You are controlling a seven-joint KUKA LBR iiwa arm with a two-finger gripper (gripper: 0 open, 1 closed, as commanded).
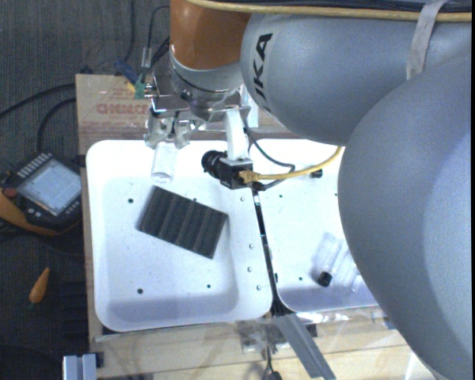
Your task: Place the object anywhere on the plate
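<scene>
The grey arm [364, 93] is reaching in from the right, taking up the upper and right part of the view, with its orange band [210, 22] sitting just above the wrist. Below it the wooden worktop [103, 105] is carrying two white bins, the left bin [119, 291] and the right bin [301, 220], lying side by side and touching along their shared edge. A dark ribbed plate [182, 222] is lying flat and slightly turned in the middle of the left bin. The tool [166, 153] is hanging over the far edge of the left bin, just beyond the plate; whether it is apart or together cannot be told. A small clear object with a black cap [328, 264] is lying in the right bin, well apart from the plate.
</scene>
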